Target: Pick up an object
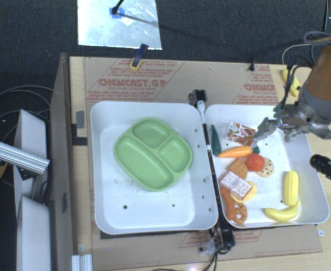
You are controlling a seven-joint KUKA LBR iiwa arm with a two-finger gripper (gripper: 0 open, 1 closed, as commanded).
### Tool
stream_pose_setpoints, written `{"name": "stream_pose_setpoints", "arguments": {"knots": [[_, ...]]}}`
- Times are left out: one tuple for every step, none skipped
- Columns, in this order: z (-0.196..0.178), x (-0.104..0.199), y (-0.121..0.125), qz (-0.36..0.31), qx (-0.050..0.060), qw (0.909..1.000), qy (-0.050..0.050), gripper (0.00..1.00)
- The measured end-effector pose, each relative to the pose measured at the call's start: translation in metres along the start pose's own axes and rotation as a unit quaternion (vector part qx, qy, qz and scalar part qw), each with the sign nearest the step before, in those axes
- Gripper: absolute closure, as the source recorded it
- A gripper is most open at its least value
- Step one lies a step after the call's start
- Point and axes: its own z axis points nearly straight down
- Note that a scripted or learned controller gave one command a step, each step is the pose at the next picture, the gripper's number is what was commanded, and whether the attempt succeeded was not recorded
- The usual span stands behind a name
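Single fixed viewpoint, mounted above the bench and looking down at a slant. Far enough off to take in both shallow white plastic bins whole: left bin [106,151] near the middle of the frame, right bin [314,168] toward the right edge. Facing the far side of the bench, with dark carpeted floor [30,21] across the top and a square sheet of shiny foil [120,16] lying there. Brown printed cardboard sheet [154,78] under the bins seen almost entire. Grey-and-orange arm [323,89] entering from the right, cut off by the frame.
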Motion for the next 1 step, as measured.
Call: {"name": "stream_pose_setpoints", "arguments": {"knots": [[0.1479,-0.0022,0.0135,0.001,0.005,1.0000,0.001,0.00]]}}
